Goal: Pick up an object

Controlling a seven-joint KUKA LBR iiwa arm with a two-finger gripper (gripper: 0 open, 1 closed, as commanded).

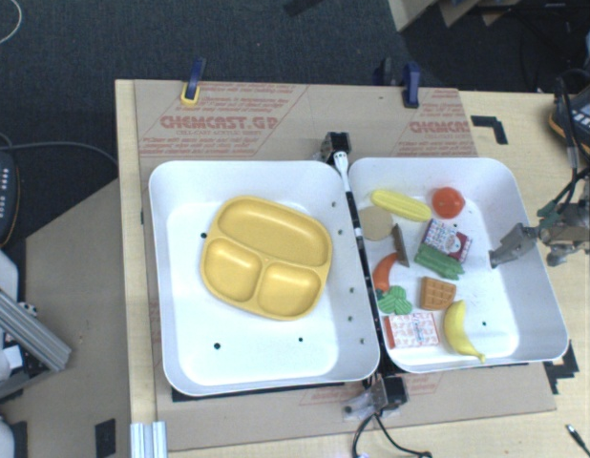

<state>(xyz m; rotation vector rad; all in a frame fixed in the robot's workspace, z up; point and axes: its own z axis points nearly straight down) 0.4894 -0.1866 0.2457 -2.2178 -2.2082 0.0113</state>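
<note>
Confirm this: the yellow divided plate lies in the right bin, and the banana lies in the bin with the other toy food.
Not quite. The camera view shows the yellow divided plate in the left bin, not the right one. The banana does lie in the right bin with the other toy food.

Robotics lab setup. Surface (276, 113) is a board w/ printed protective film, held by clamps (192, 81) at the far edge; two white bins (180, 284) side by side, cables (47, 146) over dark carpet (133, 17), aluminium framing (28, 327) at left, toy food for test objs.
</note>
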